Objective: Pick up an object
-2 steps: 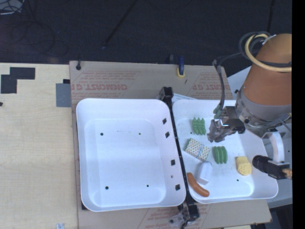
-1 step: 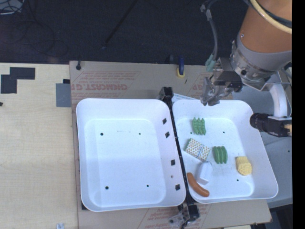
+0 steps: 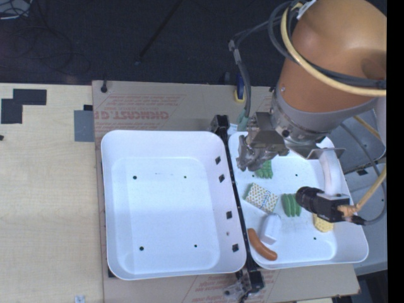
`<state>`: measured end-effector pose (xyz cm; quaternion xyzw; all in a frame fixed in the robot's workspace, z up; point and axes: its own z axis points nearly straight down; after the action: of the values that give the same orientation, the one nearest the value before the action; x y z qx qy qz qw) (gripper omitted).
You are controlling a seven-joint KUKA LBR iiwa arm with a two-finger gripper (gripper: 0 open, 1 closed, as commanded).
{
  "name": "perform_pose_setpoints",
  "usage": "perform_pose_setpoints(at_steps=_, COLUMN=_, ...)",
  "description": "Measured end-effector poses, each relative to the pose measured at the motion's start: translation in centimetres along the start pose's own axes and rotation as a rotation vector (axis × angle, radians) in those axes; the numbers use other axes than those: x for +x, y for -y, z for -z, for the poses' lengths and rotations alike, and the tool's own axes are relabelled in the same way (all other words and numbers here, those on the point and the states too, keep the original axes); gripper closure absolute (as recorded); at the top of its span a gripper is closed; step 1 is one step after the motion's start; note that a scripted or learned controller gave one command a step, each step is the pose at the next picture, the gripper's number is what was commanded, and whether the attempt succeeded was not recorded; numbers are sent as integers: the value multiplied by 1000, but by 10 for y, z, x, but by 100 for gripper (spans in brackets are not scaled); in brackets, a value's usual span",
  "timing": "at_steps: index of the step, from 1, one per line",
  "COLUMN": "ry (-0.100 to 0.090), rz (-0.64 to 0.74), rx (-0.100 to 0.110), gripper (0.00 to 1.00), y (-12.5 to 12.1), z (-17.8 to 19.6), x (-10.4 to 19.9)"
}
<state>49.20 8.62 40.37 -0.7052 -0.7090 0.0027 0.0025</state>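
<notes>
The pincer (image 3: 251, 160) hangs low in the right bin (image 3: 351, 252), hard by its left wall, with a small green piece (image 3: 266, 170) just beside it; from here I can't tell whether it is spread or pressed together. My worry is that it closes beside that piece rather than around it, or nudges it off against the wall. The patterned box (image 3: 261, 196), a second green piece (image 3: 290, 205), a pale block (image 3: 271, 228) and an orange sausage (image 3: 262, 245) lie further along, near enough to get bumped.
</notes>
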Motion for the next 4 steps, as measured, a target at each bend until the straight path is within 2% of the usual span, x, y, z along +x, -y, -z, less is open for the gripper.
perform_pose_setpoints(at_steps=1, ry=0, rz=-2, rx=-16, gripper=100, y=-78, z=91, x=34)
perform_pose_setpoints(at_steps=2, ry=2, rz=-6, rx=-2, gripper=100, y=-136, z=-9, x=27)
perform_pose_setpoints(at_steps=3, ry=1, rz=-3, rx=-2, gripper=100, y=-153, z=-71, x=54)
perform_pose_setpoints(at_steps=4, ry=0, rz=-3, rx=-3, gripper=100, y=-74, z=18, x=42)
